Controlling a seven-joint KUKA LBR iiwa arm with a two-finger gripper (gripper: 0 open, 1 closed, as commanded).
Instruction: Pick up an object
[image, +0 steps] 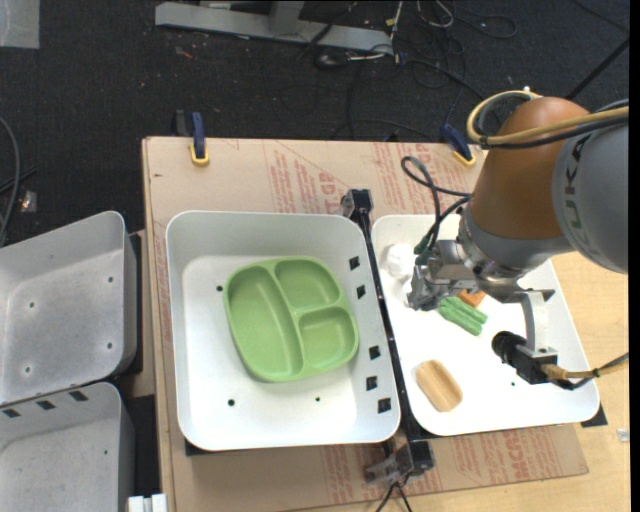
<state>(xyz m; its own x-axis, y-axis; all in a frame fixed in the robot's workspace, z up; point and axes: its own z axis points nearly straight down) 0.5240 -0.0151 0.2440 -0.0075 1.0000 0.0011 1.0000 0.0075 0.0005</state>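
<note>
You've got the bench (260, 170) topped with brown cardboard, a blue-and-yellow clamp (198, 138) gripping its far left edge and a second clamp (458, 145) at the far right. Off to your left, two white perforated panels (60, 300) lie just beside the bench, one nearer than the other. Beyond the bench, black cables (400, 60) trail over dark carpet, and a grey bar (270, 25) lies near the top.

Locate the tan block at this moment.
In the camera view, the tan block lies near the front of the right bin, below the green piece and close to the divider beside the left bin.
</note>
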